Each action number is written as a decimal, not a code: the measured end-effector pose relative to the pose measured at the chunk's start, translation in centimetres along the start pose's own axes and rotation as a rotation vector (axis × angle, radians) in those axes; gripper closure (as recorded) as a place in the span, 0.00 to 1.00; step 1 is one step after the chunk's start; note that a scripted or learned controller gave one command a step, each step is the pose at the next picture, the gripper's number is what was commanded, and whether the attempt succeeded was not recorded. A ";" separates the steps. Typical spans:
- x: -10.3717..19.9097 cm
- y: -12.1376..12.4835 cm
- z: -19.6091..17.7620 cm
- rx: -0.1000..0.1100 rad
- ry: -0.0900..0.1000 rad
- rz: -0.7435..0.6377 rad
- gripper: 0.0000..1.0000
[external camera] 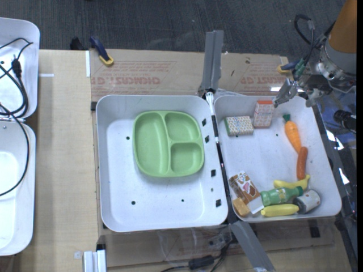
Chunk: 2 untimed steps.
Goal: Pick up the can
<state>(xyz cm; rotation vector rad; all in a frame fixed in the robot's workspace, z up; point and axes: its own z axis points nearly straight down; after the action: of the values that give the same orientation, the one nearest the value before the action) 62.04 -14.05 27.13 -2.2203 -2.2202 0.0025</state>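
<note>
my gripper (282,98) hangs open and empty over the right bin's (266,152) far edge. the can (309,201) lies on its side in the near corner, beside the green bottle (279,196); i should straddle it crosswise.

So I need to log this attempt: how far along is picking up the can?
Nothing looks done yet: the can lies on its side in the near right corner of the right bin, beside the green bottle. The gripper hovers at the bin's far edge near the small box, well away. Reaching, grasping and lifting all remain.
</note>
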 end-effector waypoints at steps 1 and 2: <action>4.8 3.6 10.1 0.001 -0.001 -0.033 0.00; 4.8 3.6 10.0 0.000 -0.001 -0.033 0.00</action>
<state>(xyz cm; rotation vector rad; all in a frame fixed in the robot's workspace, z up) 65.61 -9.28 17.07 -2.1838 -2.2576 0.0031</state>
